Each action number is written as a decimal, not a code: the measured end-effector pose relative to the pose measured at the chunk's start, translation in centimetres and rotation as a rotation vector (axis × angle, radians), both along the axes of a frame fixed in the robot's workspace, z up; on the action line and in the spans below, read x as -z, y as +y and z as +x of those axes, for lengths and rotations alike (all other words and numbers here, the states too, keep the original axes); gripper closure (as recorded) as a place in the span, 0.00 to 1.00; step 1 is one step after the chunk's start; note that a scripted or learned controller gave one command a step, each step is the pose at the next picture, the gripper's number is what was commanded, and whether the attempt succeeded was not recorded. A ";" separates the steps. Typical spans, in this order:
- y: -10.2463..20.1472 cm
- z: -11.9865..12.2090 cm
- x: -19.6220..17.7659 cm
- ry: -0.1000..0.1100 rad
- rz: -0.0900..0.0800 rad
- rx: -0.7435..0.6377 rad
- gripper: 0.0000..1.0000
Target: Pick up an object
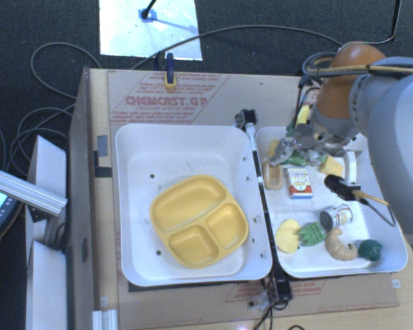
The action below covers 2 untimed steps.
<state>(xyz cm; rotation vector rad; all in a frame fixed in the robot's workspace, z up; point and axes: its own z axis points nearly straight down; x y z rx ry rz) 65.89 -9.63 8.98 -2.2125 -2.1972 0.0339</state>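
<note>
White bin (392,243) on your right is packed with toys; the gripper (289,151) sits low at its far end. Fingers: cannot tell. It could bump the box (300,183) or grab nothing.

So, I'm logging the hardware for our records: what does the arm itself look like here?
The arm is a thick, rounded grey casing with an orange band above the wrist. Below that sits a darker metallic gripper. Thin cables loop around the wrist near the orange section.
</note>
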 end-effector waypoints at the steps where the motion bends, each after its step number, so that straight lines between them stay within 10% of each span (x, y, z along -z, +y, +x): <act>1: -0.6 -0.4 -0.9 0.015 -0.007 0.001 1.00; 2: -0.3 -0.3 -0.8 0.014 -0.002 0.000 0.00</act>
